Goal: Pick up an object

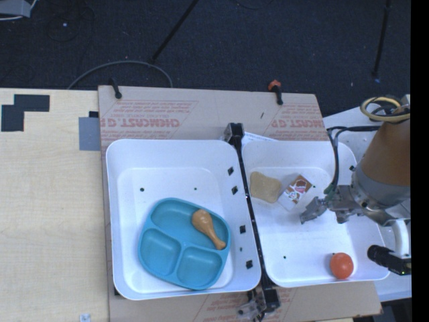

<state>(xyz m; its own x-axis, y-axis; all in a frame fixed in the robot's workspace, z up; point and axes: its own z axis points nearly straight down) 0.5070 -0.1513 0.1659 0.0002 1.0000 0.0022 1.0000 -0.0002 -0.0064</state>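
Your end effector point(312, 213) hovers in the right white bin point(295, 274), grip state unclear. Go 10 o'clock onto the small white printed packet point(295, 191), avoiding the tan sponge-like block point(265, 186).

Drumstick point(209, 228) on tray point(161, 250) in left bin point(127, 159) — sponge point(265, 187), packet point(295, 191), ball point(341, 265) in right bin point(281, 154).

Blue tray point(165, 255) with drumstick point(209, 228) in left bin point(127, 166); sponge point(265, 187), tomato point(341, 265) in right bin point(288, 274).

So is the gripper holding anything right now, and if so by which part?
Nothing is held. The gripper hangs over the right bin, beside the small packet, with nothing between its fingers.
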